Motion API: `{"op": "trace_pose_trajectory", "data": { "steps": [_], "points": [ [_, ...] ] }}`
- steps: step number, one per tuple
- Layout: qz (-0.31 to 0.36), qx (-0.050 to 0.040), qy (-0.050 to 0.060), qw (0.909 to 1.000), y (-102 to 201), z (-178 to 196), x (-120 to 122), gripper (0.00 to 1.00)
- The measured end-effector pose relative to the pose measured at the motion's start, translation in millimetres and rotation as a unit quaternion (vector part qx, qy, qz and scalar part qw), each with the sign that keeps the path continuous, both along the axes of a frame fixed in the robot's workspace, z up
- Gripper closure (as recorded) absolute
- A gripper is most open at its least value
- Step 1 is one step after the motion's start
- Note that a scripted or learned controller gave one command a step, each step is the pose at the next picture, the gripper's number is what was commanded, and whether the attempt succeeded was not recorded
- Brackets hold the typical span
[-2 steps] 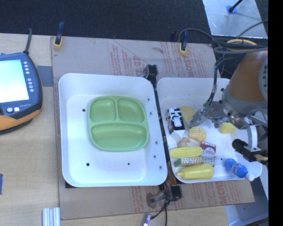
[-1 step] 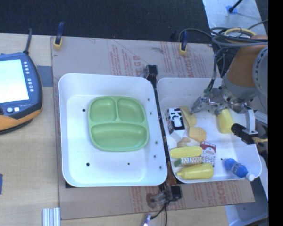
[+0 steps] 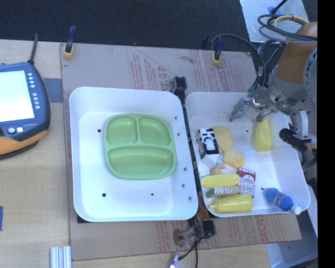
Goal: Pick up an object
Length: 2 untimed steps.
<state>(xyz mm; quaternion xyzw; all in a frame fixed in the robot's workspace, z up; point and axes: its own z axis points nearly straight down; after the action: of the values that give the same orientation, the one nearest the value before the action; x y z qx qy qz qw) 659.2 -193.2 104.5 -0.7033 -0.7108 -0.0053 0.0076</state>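
Observation:
My gripper hangs over the far part of the right bin, its fingers spread open with nothing between them. Just in front of it and slightly right lies a yellow block-shaped toy. Further left in the bin are a black-and-white packet and a rounded yellow piece. Near the front lie a corn cob, a small red-and-white packet, a long yellow toy and a blue bottle.
The left bin holds a green divided plate. A tablet-like pendant rests on the bench at far left. Clamps and cables sit at the cardboard's far edge. The arm's body stands over the right bin's far right corner.

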Motion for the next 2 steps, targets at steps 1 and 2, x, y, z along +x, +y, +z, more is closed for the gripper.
{"op": "trace_pose_trajectory", "data": {
  "steps": [1, 2],
  "points": [
    [-0.003, -0.0097, -0.002, 0.9999, -18.3, 107.5, -15.2, 0.00],
    [-0.003, -0.0090, 0.002, 1.0000, -18.0, -14.2, -47.0, 0.00]
  ]
}}
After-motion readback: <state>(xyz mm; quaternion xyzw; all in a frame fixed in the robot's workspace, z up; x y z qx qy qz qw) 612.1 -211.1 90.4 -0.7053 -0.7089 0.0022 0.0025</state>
